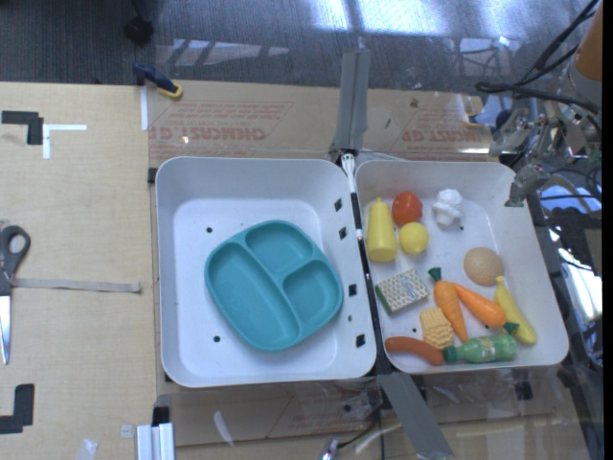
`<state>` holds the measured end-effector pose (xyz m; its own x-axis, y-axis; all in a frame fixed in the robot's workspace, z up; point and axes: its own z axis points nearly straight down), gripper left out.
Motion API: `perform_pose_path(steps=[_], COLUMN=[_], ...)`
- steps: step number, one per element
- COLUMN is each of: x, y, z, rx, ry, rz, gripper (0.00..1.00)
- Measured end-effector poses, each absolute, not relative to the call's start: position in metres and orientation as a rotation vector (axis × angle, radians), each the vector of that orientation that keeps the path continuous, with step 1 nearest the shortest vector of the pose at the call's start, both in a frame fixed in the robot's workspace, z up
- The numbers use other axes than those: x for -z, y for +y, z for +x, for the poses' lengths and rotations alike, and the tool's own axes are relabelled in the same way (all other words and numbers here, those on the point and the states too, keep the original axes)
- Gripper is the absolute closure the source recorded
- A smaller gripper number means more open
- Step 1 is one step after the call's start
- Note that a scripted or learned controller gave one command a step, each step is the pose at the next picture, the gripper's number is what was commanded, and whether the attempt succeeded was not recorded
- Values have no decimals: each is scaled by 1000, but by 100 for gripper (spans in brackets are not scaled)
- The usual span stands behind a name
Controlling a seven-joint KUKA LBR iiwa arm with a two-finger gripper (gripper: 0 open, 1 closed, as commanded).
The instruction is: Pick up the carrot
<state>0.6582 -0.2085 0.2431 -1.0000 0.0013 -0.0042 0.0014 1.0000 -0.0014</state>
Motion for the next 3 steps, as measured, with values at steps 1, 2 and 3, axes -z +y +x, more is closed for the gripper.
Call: perform_pose_path(steps=[1, 2, 3], x=[-167, -100, -94], y=[-174, -141, -159], z=[574, 537, 503], rx=[1, 6, 1], ry=[3139, 3124, 3080], rz=[33, -180, 587], gripper=[0, 0, 0])
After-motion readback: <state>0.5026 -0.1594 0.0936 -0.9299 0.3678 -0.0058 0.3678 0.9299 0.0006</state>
